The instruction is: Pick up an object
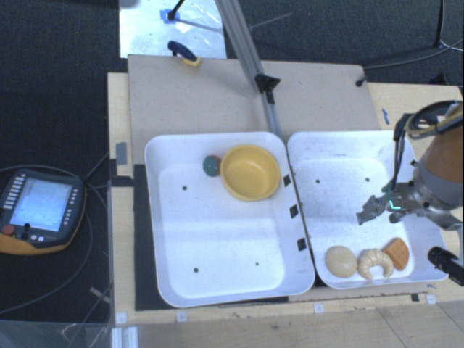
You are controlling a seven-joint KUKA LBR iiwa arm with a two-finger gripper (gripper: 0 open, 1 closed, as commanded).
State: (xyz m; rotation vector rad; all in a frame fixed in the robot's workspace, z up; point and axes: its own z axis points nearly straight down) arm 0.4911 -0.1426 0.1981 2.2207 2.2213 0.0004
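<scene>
In the right bin [341, 151], along its near wall, lie a pale round bun [341, 261], a croissant [375, 264] and an orange waffle-like piece [396, 251], close together. My gripper [370, 211] hangs over the right bin's middle right, just above and behind these three and apart from them. The left bin [217, 267] holds a yellow bowl [250, 172] at its far right, with a small green ball [211, 165] touching the bowl's left side.
A grey pole [250, 56] slants across the board behind the bins down to the gap between them. A teach pendant [40, 209] lies on the floor at the left. A cable loop [420, 122] hangs by the arm's wrist.
</scene>
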